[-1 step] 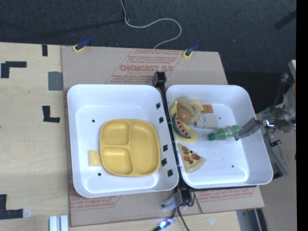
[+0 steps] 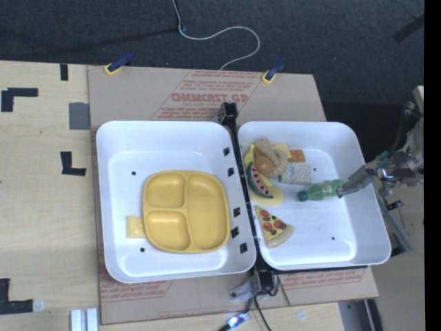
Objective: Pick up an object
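Left bin point(image 2: 114, 143): a yellow divided plate point(image 2: 186, 210) is lying in the middle, with a pale yellow flat piece point(image 2: 134, 226) peeking out from under its left edge.

Right bin point(image 2: 344, 140): toy food is sitting crowded along the left wall. A brown chicken piece point(image 2: 265, 158) is lying at the far end, a watermelon slice point(image 2: 258, 181) just nearer, a pizza slice point(image 2: 273, 225) nearest the front. A speckled grey block point(image 2: 295, 175) is resting beside an orange cracker point(image 2: 296, 156).

Green bottle point(image 2: 318, 191): it is lying on its side near the bin's middle, cap end pointing left.

Gripper point(image 2: 344, 187): it is reaching in over the right rim, its fingers point(image 2: 353, 183) touching the bottle's right end. Whether they are clenching it cannot be told.

Surface point(image 2: 41, 185): a cardboard sheet point(image 2: 207, 98) is lying under both bins.
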Robot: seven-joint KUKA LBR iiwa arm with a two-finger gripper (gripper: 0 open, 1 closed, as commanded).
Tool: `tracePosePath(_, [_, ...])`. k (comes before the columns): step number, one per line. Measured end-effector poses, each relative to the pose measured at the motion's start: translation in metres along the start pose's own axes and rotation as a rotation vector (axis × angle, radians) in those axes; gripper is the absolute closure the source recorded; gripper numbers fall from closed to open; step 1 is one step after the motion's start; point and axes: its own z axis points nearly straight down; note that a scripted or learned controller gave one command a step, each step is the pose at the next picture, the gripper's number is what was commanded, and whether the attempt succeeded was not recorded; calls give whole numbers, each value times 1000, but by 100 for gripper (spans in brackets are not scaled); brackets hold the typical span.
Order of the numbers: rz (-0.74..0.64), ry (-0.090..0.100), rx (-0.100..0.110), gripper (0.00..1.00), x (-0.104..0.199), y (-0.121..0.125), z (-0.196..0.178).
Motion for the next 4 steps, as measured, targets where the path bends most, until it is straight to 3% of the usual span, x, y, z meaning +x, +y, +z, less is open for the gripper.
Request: tracePosePath(4, [-1,-1,0,0,16,15,189])
